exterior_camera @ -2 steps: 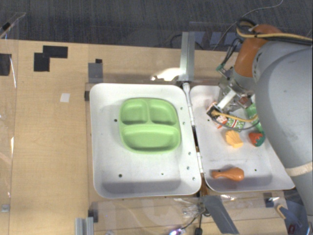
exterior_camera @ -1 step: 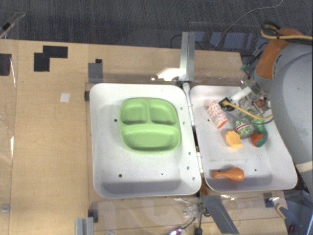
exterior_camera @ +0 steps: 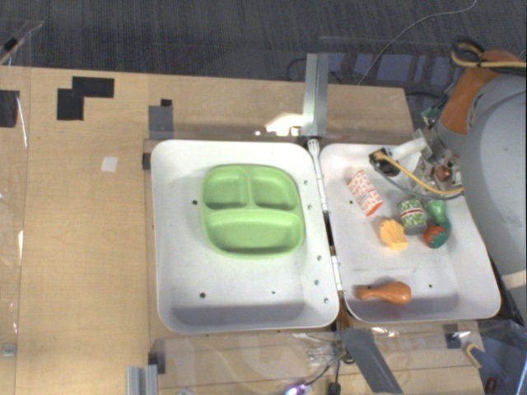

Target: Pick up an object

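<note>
The right bin (exterior_camera: 461, 299) holds several small things. A red-and-white packet (exterior_camera: 364, 192) lies near the bin's left wall. A yellow piece (exterior_camera: 394, 234) sits in the middle, with a green-and-white can (exterior_camera: 412, 213) just to its right. A red and green toy vegetable (exterior_camera: 436, 233) lies beside the can. An orange-brown drumstick (exterior_camera: 384, 293) rests near the front edge. My gripper (exterior_camera: 436, 171) hangs over the bin's back right part, just above the can and the vegetable. Nothing shows as held.
The left bin (exterior_camera: 177, 303) holds a green divided plate (exterior_camera: 251, 210). A metal post (exterior_camera: 316, 89) stands at the back between the bins. The grey arm (exterior_camera: 498, 163) covers the right bin's right side.
</note>
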`<action>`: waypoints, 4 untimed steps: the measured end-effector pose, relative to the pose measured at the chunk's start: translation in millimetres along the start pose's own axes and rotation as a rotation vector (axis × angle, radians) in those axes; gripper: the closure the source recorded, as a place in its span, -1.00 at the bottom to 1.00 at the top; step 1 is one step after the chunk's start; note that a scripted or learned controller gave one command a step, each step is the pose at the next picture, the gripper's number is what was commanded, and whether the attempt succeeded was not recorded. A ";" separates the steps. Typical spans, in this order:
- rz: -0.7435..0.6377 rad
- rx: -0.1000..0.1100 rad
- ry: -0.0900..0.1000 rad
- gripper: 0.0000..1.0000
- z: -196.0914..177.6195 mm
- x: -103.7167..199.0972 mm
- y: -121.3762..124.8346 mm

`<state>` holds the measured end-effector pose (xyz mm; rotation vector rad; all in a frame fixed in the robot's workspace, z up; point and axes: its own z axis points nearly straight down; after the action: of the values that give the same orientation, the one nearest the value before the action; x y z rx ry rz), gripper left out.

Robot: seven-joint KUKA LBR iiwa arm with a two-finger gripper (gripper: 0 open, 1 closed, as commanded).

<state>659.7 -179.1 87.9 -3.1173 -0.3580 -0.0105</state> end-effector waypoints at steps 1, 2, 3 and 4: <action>0.021 -0.002 -0.001 1.00 -62.9 19.2 -64.0; 0.023 -0.001 -0.004 1.00 -48.1 19.4 -73.8; 0.023 -0.001 -0.002 1.00 -97.6 31.0 -117.5; 0.024 0.000 -0.003 1.00 -97.2 37.2 -136.6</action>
<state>664.4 -38.1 185.8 -3.1221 -0.3201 -0.0057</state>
